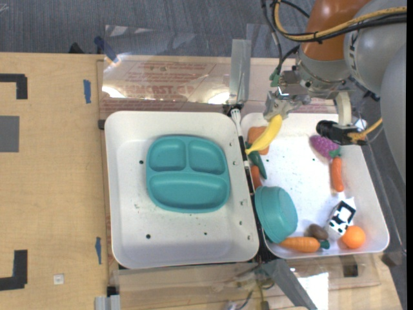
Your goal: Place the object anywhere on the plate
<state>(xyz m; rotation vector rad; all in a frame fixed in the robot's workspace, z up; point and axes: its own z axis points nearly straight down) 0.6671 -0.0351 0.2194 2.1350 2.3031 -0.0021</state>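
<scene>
Reddish print on the clear sheet — unreadable.

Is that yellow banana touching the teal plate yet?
Apart. The camera view shows the banana hanging from the hand over the right bin, while the plate lies in the left bin, with the bins' rims between them.

One fixed camera looks down at a slant on both bins, arm entering right.
</scene>
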